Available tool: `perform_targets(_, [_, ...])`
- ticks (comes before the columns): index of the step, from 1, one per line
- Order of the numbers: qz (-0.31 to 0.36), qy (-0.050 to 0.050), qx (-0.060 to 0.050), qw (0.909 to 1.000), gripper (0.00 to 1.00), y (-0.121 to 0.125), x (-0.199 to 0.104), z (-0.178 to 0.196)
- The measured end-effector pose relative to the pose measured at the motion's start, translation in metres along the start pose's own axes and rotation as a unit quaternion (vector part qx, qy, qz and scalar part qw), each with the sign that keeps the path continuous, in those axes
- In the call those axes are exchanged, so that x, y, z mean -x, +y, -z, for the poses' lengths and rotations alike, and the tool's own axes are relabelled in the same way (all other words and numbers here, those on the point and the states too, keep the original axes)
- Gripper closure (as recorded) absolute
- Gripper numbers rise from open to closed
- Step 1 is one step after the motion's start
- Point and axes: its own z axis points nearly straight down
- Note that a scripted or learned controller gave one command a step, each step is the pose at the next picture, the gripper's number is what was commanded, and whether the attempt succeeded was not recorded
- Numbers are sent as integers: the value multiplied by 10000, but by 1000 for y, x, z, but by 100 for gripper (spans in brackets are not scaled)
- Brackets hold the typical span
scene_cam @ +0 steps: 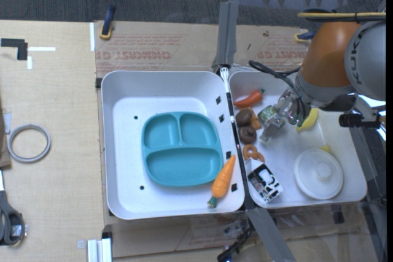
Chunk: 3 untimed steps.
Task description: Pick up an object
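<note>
My gripper (277, 119) hangs low over the upper middle of the right bin (353, 193), under the orange wrist band. A small green item (267, 113) lies right against its left side, and I cannot tell whether the two touch. Left of it are a red pepper (249, 98), two brown doughnuts (246, 117) and an orange ring (252, 152). A yellow banana (309, 118) peeks out on the gripper's right. A white round lid (317, 173) and a black-and-white item (265, 183) lie near the bin's front.
The left bin (116, 107) holds a teal divided plate (182, 148), and an orange carrot (224, 176) rests by its right wall. A grey tape roll (27, 143) and scissors (10, 225) lie on the bench at far left.
</note>
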Motion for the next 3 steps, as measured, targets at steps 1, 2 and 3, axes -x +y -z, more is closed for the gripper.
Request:
perform_targets(1, [-658, -11, -4, 9978, 0, -74, 49, 35])
perform_targets(2, [-1261, -1, -4, 9920, 0, -39, 48, 0])
perform_targets(3, [-1107, 8, -57, 9938, 0, 11, 22, 0])
